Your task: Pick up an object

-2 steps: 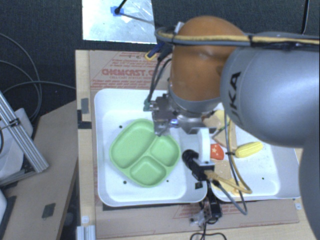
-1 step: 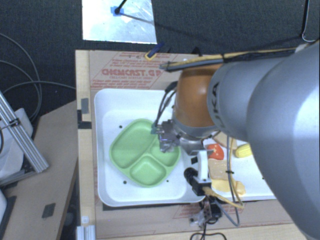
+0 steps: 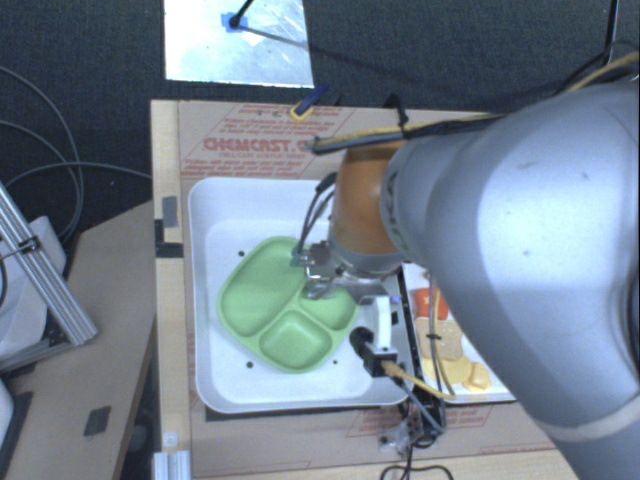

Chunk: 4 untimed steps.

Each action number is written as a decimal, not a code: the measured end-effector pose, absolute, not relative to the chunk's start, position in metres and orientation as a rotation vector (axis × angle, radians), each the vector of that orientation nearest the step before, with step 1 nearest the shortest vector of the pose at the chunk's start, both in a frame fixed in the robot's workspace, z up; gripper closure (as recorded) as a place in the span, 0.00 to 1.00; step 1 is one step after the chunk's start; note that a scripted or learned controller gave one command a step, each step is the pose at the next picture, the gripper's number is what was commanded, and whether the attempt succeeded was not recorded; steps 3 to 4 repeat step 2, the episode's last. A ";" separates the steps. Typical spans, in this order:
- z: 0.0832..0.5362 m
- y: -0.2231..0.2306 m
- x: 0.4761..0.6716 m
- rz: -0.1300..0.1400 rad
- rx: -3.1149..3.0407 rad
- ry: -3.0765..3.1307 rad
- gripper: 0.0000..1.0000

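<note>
The grey arm (image 3: 520, 228) reaches in from the right, its orange band (image 3: 362, 203) above the left white bin (image 3: 215, 218). The gripper (image 3: 318, 273) hangs over the right part of a green divided plate (image 3: 265, 303), which lies flat in the middle of that bin; whether it is open or closed cannot be told, since the wrist hides it. In the right bin (image 3: 500, 396), mostly covered by the arm, yellow and orange objects (image 3: 455, 353) lie near its near edge.
</note>
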State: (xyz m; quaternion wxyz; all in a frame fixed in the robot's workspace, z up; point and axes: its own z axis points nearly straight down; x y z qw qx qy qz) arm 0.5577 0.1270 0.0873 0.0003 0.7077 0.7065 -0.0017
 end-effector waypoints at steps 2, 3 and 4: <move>0.307 0.130 0.615 0.024 2.209 2.220 1.00; 0.307 0.130 0.615 0.024 2.209 2.220 1.00; 0.307 0.130 0.615 0.024 2.209 2.220 1.00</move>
